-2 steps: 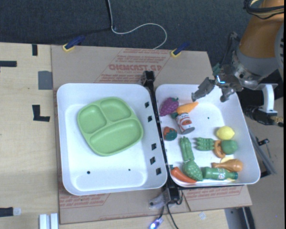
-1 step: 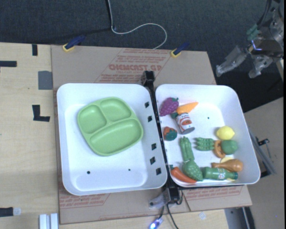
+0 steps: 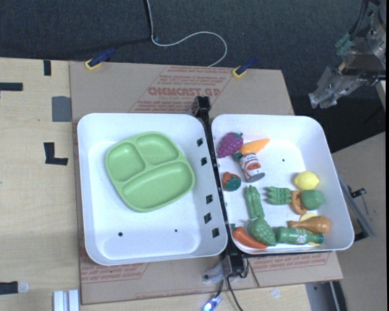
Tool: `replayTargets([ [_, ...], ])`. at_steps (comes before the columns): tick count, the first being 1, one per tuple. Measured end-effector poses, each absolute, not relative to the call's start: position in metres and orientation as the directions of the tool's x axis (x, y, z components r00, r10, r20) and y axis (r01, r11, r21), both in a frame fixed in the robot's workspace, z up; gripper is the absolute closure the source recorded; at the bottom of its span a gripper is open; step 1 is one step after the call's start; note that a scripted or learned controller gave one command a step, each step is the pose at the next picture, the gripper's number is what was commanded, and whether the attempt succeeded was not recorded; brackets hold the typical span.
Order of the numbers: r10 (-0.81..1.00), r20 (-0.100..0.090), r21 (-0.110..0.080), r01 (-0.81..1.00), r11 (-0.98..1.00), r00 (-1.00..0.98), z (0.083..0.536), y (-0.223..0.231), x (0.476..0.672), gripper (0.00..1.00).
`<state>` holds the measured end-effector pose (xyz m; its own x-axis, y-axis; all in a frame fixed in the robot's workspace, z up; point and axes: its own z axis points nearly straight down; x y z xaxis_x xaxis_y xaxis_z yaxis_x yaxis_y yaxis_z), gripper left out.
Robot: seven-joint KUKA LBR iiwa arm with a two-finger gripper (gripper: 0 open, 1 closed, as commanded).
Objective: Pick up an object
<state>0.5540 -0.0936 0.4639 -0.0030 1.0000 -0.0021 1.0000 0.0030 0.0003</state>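
two shallow white plastic bins side by side on a cardboard sheet (image 3: 181, 86) over the wooden bench. left white bin (image 3: 94, 229) holding a light green three-compartment plastic plate (image 3: 150, 170), flat, near the bin's middle. right white bin (image 3: 311, 131) holding a scatter of toy food items: purple plastic grape bunch (image 3: 229, 144) at upper left, with an orange toy carrot (image 3: 256, 145) just beside it; small red-and-white labelled can (image 3: 251, 166) below the carrot, tilted; small round green-and-red toy (image 3: 231, 181) near the dividing wall; yellow plastic lemon (image 3: 306, 180) toward the right wall, touching a round green toy (image 3: 312, 199) below it; long green vegetable pieces (image 3: 253, 201) lying in the middle; green plastic bottle (image 3: 298, 236) lying on its side along the front wall, beside an orange-red toy (image 3: 245, 238) at the front left corner. all pick candidates resting in the bin, none lifted. grey two-finger gripper (image 3: 325, 94) hanging outside the bins, above and to the right of the right bin's far corner, well apart from every toy. finger spacing blurred and small: cannot tell. nothing seen between them.
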Motion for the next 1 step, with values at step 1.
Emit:
replayTargets([
  [1,1.000,0.000,-0.003,1.000,-0.003,0.003,0.4468,-0.1174,0.4835,1.00],
])
